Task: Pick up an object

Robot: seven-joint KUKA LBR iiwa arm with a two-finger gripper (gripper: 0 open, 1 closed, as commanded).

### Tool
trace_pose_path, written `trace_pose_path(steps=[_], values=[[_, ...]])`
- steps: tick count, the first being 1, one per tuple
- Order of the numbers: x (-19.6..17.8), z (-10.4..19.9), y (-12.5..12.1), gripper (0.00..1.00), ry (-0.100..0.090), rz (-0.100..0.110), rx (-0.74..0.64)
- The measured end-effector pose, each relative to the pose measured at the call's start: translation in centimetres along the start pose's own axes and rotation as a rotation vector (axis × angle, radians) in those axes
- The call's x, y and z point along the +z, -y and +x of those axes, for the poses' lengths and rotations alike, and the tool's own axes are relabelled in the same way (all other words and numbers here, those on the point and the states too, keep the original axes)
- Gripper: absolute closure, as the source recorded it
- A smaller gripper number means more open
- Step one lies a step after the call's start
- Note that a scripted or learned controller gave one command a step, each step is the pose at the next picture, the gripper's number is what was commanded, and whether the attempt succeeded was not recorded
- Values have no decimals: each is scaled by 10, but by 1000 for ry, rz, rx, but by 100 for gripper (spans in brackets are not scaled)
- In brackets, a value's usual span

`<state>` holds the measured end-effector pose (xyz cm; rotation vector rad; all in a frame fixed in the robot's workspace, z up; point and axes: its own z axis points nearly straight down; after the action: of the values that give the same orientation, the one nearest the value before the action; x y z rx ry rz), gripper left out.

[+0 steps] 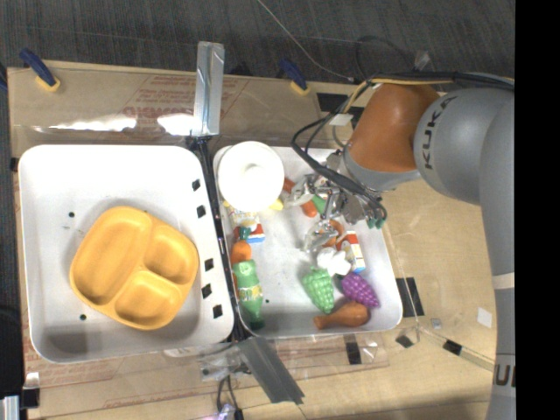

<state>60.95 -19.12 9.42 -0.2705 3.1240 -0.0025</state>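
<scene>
Arm (455, 147) hangs over the right bin (385, 269), jaws (328, 230) low among toys near green grapes (319, 289), grip state I cannot tell; I'd judge descent underway, closing next.

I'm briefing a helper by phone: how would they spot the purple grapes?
Look in the right-hand white bin, at its near right corner. The purple grapes lie there between a green bunch and the bin wall, just above a brown drumstick; they are the sole purple item.
</scene>
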Motion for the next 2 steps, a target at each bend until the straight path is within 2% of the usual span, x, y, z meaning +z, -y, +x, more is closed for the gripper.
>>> trace_pose_path(steps=[1, 2], values=[[0, 8, 12, 0, -3, -1, -65], [0, -3, -3, 0, 1, 2, -135]])
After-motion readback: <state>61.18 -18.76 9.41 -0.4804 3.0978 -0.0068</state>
